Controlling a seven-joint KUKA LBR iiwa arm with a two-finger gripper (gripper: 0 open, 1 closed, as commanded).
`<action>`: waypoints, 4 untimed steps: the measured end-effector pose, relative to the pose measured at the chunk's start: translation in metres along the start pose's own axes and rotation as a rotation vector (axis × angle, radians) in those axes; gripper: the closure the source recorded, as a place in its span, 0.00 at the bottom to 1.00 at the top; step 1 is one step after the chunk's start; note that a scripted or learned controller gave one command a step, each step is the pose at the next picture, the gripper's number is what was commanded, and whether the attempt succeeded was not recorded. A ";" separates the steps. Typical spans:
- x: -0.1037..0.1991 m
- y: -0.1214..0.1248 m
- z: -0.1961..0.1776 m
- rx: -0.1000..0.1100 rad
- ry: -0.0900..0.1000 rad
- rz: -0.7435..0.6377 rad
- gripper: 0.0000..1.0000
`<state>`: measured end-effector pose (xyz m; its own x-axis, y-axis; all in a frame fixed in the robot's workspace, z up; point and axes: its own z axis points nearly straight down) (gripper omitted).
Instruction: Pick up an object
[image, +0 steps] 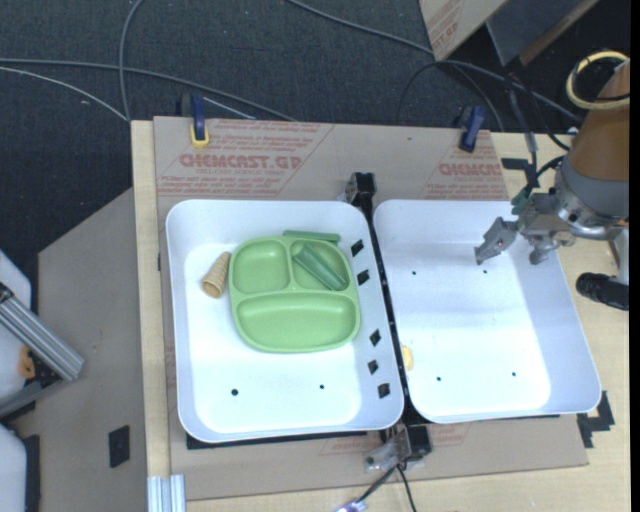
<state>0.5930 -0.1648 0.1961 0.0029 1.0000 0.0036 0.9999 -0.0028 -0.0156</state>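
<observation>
We're in a robotics lab: 2 white bins (470, 395) clamped (199, 118) to a board, loose cables (130, 60) on dark carpet.

bright even overhead light, mild glare on white bins (300, 420), soft short shadows under green plate (295, 325), slightly soft focus, corners dimmer

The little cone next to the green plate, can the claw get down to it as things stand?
Probably yes. The cone lies bare in the left bin, beside the green plate, nothing over it. The claw hangs above the right bin, so it must cross over.
</observation>
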 end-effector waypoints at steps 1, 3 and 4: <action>0.000 0.003 -0.008 -0.015 -0.003 -0.003 0.00; 0.002 0.005 0.107 -0.010 -0.001 -0.003 0.00; 0.001 0.006 0.093 -0.016 -0.002 -0.003 1.00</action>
<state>0.5980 -0.1631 0.1031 -0.0002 1.0000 0.0015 1.0000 0.0002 0.0005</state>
